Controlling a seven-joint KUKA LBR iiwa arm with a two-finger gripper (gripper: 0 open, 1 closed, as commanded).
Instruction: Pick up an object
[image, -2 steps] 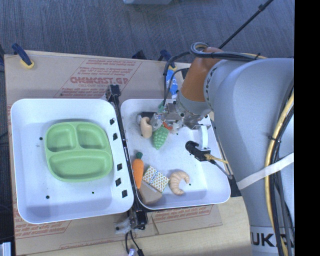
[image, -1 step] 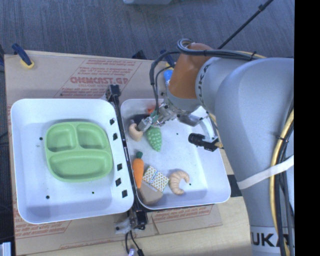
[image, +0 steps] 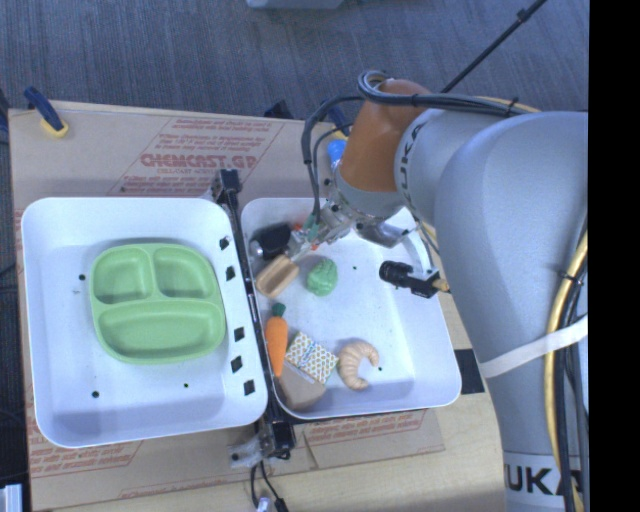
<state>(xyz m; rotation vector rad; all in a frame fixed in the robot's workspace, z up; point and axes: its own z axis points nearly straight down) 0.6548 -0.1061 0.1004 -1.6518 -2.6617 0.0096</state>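
Note:
The right white bin (image: 436, 349) holds several toy foods. A green leafy piece (image: 321, 277) lies near its middle, with a tan bread roll (image: 276, 275) to its left by the bin's left wall. A black object (image: 268, 240) sits in the far left corner. Nearer the front lie an orange carrot (image: 277, 340), a patterned box (image: 311, 357), a croissant (image: 358, 362) and a brown piece (image: 300, 390). My gripper (image: 303, 238) is low in the far left part of this bin, just right of the black object and above the roll and the green piece. Nothing shows held in it.
The left white bin (image: 40, 300) carries a green divided plate (image: 155, 300). The grey arm with its orange band (image: 375, 145) covers the right bin's far right side. A black fitting (image: 408, 275) juts out below the wrist. Black clips (image: 240, 300) line the wall between the bins.

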